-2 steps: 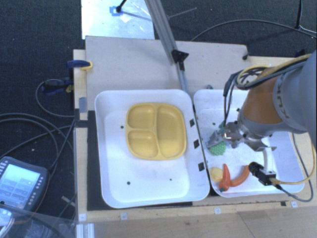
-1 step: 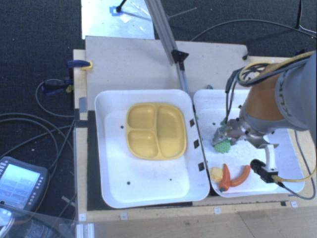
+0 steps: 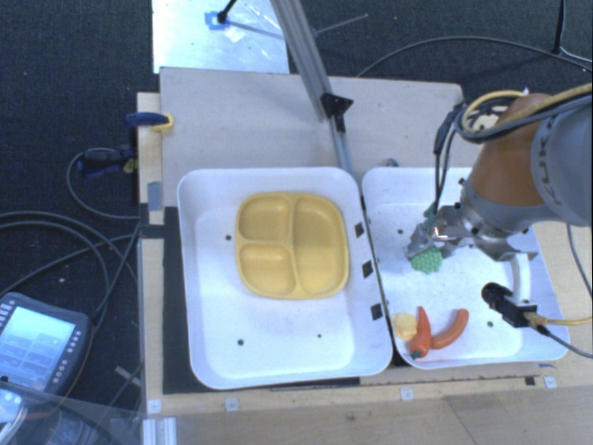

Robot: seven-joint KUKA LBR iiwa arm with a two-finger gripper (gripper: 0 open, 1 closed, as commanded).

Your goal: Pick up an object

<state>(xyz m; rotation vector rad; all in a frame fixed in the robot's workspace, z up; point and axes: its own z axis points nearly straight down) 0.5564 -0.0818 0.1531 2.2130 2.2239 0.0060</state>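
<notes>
Dark carpet surrounds the pale wooden bench bearing two shallow white bins. Within the left bin sits a yellow divided plastic plate. Over the right bin, the gripper seemingly touches a small green knobbly toy; finger spread is unclear. Near that bin's front lie an orange sausage-shaped toy, an orange carrot-like toy and a small yellow lump.

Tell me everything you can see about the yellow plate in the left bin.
The yellow plate is a rounded square of matte, plastic-looking material, split by raised ridges into three compartments: one wide, two smaller. It lies flat, slightly rotated, on the floor of the left bin, toward its far side. Nothing rests in it or touches it.
</notes>
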